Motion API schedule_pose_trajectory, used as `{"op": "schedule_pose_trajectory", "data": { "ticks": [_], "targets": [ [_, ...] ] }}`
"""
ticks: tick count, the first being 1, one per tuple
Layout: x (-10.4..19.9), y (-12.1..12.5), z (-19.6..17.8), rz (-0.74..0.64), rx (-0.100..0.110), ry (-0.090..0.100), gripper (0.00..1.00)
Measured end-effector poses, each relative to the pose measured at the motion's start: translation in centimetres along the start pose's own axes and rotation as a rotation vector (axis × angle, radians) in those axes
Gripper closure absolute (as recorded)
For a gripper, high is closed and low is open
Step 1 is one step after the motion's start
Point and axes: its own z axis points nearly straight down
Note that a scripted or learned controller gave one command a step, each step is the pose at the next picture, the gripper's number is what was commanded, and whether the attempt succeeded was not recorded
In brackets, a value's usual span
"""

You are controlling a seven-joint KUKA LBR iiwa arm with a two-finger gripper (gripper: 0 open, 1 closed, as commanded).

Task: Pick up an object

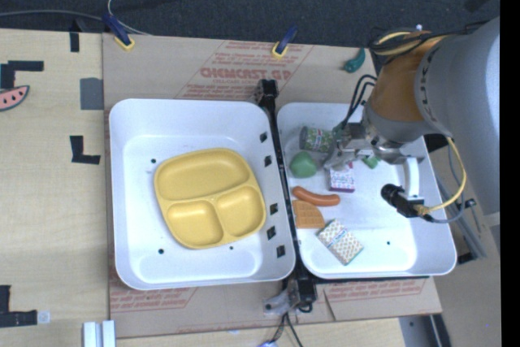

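The arm [443,106] reaches in over the right bin [422,256], and its claw [351,154] hangs low above that bin's upper middle, right over a small pink-and-white packet [342,180]. I cannot tell from here whether the claw is apart or together; the metal at its tip blurs into the clutter beneath it, and nothing is plainly held.

The packet looks like the likeliest thing to be picked, since it lies just below the claw, almost touching its tip. It is flat and roughly square, so it offers no strong long axis. The others spread out left and down from there. A green ball [303,165] sits just left of the claw, round and smooth. A crinkly green can [315,139] lies on its side above the ball, its long axis running left to right. A sausage [316,196] lies below the packet, slim and glossy, slanting slightly down to the right. Under it sits a waffle-textured orange piece [308,214], and further down a patterned box [340,242] lies tilted, well apart from the claw.

The left bin [130,199] holds a yellow tray [210,197] with three compartments, smooth plastic, far from the action. Both bins sit on cardboard [236,71] laid on the bench [49,199].
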Motion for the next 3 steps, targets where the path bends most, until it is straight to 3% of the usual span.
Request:
{"op": "schedule_pose_trajectory", "data": {
  "ticks": [1, 2, 3],
  "targets": [
    [-0.3, 0.0, -0.1, 0.002, -0.001, -0.006, 0.0],
    [2.1, 3.1, 1.7, 0.0, 0.017, 0.005, 0.0],
    [2.1, 3.1, 0.8, -0.001, 0.018, 0.004, 1.0]
  ]
}}
